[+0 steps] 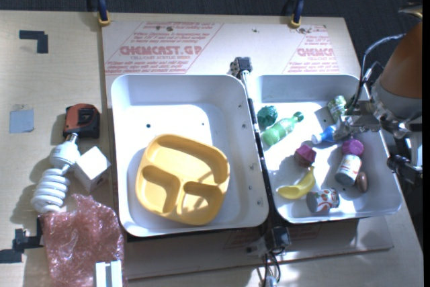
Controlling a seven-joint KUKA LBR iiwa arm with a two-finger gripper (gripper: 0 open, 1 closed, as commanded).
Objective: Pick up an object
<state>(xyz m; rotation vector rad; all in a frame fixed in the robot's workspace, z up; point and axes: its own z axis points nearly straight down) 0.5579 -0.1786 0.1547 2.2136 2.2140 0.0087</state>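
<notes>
White plastic bins sit side by side on the bench, and the arm's gripper hangs over the right bin at about two o'clock within it, among the clutter near the far wall. How the jaws stand I cannot tell; shadow and cables hide them.

Nothing is visibly lifted, so I judge the pick not yet made. All the candidates lie in the right bin: a green bottle at ten o'clock, a purple piece near the centre, a yellow banana at seven o'clock, a small white jar at four o'clock and a blue item just beside the gripper. A yellow divided tray fills the left bin.

What remains: closing on one object and raising it clear.
</notes>
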